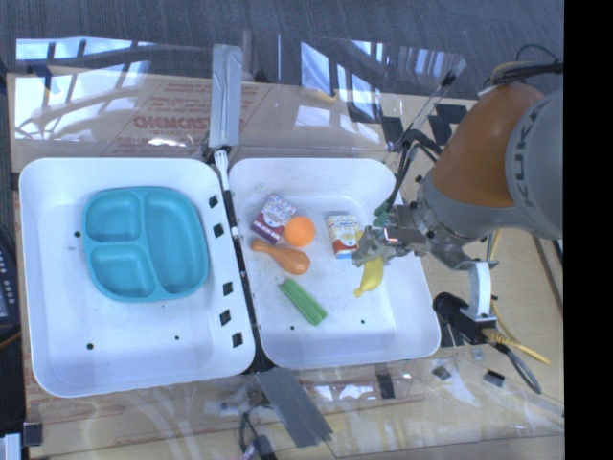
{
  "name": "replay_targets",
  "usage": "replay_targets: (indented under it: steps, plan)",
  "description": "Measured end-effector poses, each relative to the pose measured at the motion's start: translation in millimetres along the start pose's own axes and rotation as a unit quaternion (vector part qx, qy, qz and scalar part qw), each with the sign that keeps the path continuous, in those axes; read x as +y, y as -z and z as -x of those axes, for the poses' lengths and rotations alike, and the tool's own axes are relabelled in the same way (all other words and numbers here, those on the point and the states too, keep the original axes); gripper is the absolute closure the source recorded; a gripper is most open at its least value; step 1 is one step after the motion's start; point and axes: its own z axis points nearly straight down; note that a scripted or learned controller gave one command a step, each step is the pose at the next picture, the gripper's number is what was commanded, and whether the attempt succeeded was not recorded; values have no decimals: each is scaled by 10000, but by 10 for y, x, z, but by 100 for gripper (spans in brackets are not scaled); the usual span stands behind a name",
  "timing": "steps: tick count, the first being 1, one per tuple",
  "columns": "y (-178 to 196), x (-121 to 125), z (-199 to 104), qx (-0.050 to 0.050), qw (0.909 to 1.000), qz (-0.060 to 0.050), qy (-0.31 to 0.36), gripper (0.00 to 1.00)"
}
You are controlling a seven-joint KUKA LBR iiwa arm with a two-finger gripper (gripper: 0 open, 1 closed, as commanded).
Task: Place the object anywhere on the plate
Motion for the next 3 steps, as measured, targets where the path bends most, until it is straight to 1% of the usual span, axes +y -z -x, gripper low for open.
replay_targets:
  steps: [1, 2, 3]
  plan:
    - [-847, 1008, -486, 0, 9992, -27, -393, 100]
    - [-1349, 1246, -14, -5, 9985, 3, -541, 100]
    - [-487, 1257, -852, 7, 9976, 3, -691, 100]
